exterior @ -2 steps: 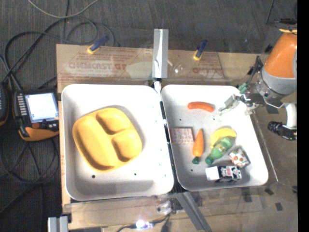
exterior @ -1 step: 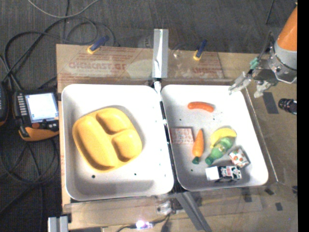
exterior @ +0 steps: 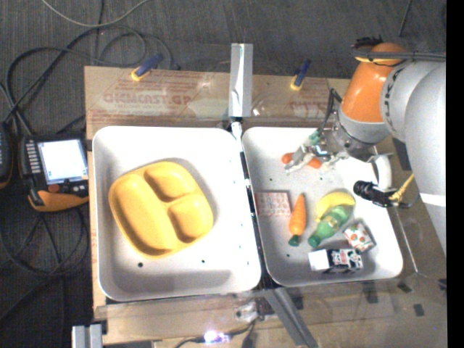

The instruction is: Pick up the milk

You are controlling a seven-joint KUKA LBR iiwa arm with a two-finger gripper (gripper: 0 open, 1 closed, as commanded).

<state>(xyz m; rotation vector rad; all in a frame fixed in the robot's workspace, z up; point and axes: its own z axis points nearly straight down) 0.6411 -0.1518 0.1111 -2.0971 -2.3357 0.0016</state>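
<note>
Grey carpet surrounds my table. My hand (exterior: 308, 154) hovers near the right bin's (exterior: 275, 267) far edge; grip unclear. I judge the milk (exterior: 359, 237), near corner, crowded; bottle (exterior: 328, 225) may interfere.

Yellow tray (exterior: 161, 207), orange carrot (exterior: 297, 214), green bottle (exterior: 328, 227), white bins (exterior: 250, 194).

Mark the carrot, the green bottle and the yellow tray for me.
carrot (exterior: 297, 213): camera view, middle of its orange body, right bin.
green bottle (exterior: 325, 228): camera view, middle of the bottle's body, beside the carrot.
yellow tray (exterior: 161, 207): camera view, the ridge where its three compartments meet, left bin.
</note>
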